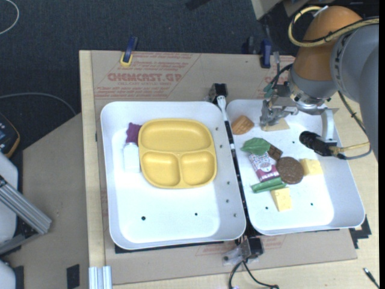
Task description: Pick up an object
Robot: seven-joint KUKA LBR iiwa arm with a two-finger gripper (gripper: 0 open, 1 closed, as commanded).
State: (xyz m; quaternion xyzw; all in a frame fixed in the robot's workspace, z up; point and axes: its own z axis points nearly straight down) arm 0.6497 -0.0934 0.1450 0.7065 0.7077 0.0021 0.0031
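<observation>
**A:** Dark carpet surrounds your bench, and a brown board (180, 77) with red lettering carries the two white bins. What do you want located first?

**B:** The things you could pick, and the gripper.

**A:** You find them all in the right bin (337, 209). A green leaf-shaped piece (257, 144) lies near its middle, touching a maroon-and-white packet (265, 166) on its near side. A round brown cookie (290, 170) sits just right of that packet, with a pale yellow block (311, 167) beside it further right. A green stick (268, 186) and a yellow wedge (281, 199) lie nearest you. A tan bun-like piece (243, 124) rests at the far left of the bin.

**B:** And the gripper?

**A:** Your gripper (275, 117) hangs over the far part of the right bin, just right of the tan piece and apart from it. I cannot tell how its jaws stand, and nothing shows between them.

**B:** The other bin?

**A:** Your left bin (168, 221) holds a yellow divided tray (177, 152), with a white bottle (130, 157) and a purple item (133, 131) tucked against the tray's left side.
</observation>
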